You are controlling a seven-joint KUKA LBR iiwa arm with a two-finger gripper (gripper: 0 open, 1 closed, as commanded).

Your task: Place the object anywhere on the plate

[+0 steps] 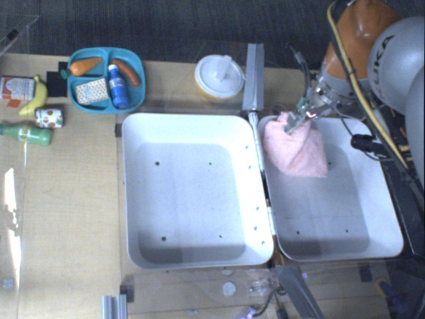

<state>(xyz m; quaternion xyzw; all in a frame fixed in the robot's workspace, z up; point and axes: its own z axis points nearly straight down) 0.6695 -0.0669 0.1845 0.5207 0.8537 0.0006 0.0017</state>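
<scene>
Wooden surface bearing two shallow white plastic bins, with dark carpet beyond its far edge.
Left white bin sits beside the right white bin, their rims touching. A soft pink crumpled cloth lies in the right bin's far-left corner. The grey tool rests at the cloth's far edge, touching it; whether it is apart or clamped on the fabric cannot be told. Beyond the left bin stand a teal divided plate holding toy food, and a white lidded cup. A yellow toy banana and a green toy bottle lie nearby.
</scene>
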